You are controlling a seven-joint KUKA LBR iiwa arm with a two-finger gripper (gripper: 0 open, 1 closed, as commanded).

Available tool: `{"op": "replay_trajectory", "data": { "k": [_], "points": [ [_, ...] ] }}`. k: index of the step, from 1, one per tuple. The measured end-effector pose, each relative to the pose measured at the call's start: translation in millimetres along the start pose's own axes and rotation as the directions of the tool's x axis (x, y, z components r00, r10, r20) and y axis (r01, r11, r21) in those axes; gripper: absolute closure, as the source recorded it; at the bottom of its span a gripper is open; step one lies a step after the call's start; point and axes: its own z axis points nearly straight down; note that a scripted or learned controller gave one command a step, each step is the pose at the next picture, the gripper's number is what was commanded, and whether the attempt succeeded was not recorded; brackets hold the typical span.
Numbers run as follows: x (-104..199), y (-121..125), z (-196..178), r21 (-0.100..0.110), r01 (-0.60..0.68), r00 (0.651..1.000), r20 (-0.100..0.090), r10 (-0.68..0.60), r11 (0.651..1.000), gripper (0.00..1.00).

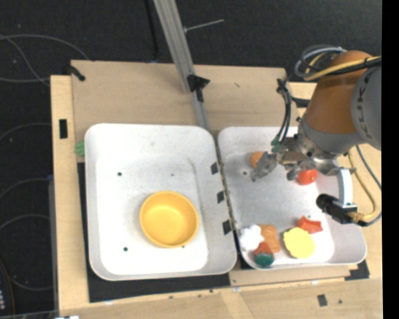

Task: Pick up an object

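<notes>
My gripper (278,171) hangs over the back half of the right bin (279,201). Its two fingers are spread open, with bare bin floor between them. A small orange piece (255,158) lies just outside the left finger (261,169). A red-orange piece (307,175) lies just outside the right finger (294,173). At the front of this bin lie a yellow disc (298,244), a red piece (310,226), a white fluffy ball (251,234), an orange item (270,238) and a green item (264,259).
A yellow bowl (169,218) stands in the left bin (120,158). A slanted metal pole (179,52) rises behind the bins. The arm's orange band (336,95) and black cables (339,208) overhang the right bin's right side.
</notes>
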Motion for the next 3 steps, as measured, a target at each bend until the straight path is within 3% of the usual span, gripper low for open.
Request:
{"op": "replay_trajectory", "data": {
  "k": [2,3],
  "points": [
    [-2.5,9.5,99.4,-0.003,-0.001,1.000,0.000,0.001,1.000,0.00],
    [-2.5,10.5,88.4,-0.007,-0.006,1.000,-0.004,0.006,1.000,1.00]
  ]
}}
